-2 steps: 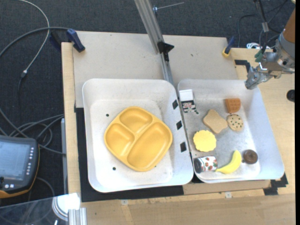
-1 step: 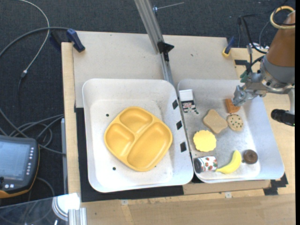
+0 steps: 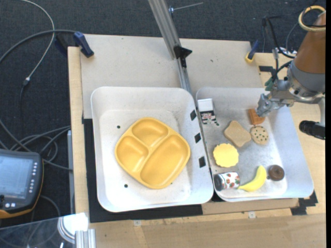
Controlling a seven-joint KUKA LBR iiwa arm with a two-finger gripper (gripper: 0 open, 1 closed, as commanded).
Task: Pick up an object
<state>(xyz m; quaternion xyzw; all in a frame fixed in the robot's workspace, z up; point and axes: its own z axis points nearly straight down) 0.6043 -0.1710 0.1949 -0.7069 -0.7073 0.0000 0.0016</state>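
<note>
Hovering end effector (image 3: 265, 107) above orange block (image 3: 255, 118), grip state unclear, bread slice (image 3: 237, 133) and cookie (image 3: 259, 135) close beside

white carton (image 3: 206, 111), print seemingly too small to read

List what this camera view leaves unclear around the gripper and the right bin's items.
- Gripper: its tips are too small and blurred to read.
- Orange item: partly covered by the gripper, identity unclear.
- Small white box: label print too small to read.
- Can: lies at the bin's near edge, label unreadable.
- Arm: cut off by the right edge.
</note>
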